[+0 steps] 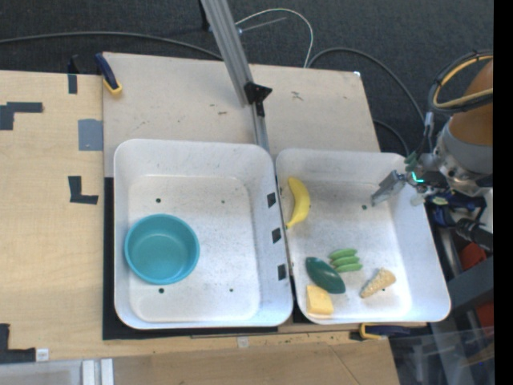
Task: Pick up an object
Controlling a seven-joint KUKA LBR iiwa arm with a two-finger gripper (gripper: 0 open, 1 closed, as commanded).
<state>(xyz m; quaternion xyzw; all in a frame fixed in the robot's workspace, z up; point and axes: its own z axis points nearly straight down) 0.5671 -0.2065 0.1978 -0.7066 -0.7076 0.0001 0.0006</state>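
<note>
Grey arm [469, 147]; orange band

Metal pole [231, 42], yellow clamp [109, 74]

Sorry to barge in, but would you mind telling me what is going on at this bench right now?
A robot arm is reaching in from the right, and its claw hangs over the upper right corner of the right bin, holding nothing. That bin holds a banana, a green pea pod, a dark green vegetable, a yellow block and a corn piece. A blue bowl sits in the left bin.
</note>
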